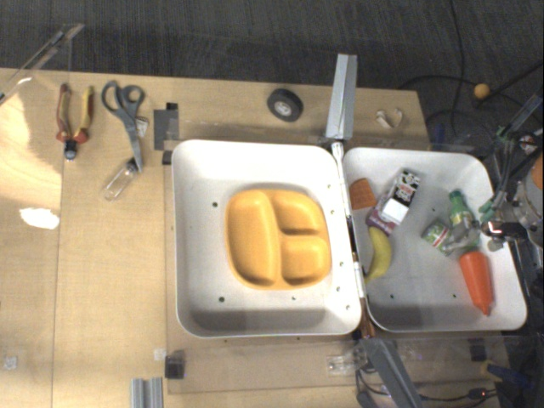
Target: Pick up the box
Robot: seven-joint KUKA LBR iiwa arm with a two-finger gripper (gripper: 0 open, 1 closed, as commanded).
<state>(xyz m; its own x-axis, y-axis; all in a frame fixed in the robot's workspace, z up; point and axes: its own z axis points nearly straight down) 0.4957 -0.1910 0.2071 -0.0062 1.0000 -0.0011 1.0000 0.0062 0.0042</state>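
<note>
The box (398, 200) is small, white and black with a purple end, and lies tilted in the upper left part of the right bin (425, 308). My gripper (499, 221) is at the right rim of that bin, dark and partly cut off by the edge of the view. It stands well to the right of the box, above a green packet (448, 228) and a carrot (477, 280). Nothing shows held in it.
A banana (379, 254) lies just below the box and a brown piece (362, 194) just to its left. The left bin (195, 228) holds a yellow divided plate (277, 236). Scissors (127, 113), pliers (73, 117) and a tape roll (285, 104) lie on the bench behind.
</note>
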